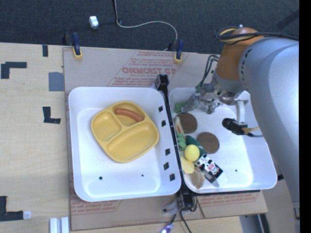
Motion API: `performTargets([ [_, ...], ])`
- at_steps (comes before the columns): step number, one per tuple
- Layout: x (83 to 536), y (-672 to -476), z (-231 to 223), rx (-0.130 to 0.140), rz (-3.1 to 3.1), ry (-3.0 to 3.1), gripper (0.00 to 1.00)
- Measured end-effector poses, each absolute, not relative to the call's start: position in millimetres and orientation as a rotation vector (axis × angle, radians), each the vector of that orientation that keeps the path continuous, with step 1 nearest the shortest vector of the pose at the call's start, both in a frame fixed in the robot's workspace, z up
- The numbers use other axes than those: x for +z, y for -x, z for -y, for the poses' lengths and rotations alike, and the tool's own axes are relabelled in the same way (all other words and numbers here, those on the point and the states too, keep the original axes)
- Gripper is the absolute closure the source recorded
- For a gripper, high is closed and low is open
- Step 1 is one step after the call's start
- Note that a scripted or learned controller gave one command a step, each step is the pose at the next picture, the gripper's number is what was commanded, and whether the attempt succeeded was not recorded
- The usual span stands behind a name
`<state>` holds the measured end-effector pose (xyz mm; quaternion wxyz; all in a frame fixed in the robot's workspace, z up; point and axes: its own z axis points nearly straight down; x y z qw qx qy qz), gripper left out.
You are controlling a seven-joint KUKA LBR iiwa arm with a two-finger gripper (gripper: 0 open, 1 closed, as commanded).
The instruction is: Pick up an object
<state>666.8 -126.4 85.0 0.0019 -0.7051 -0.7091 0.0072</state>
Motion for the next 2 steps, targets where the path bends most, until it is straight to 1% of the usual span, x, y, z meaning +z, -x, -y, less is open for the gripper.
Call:
performTargets([
  [1,87,-597.8,119,-0.001,2.221,2.223,0.0],
  [2,88,-524.0,111,-0.005,2.223,2.236,0.0],
])
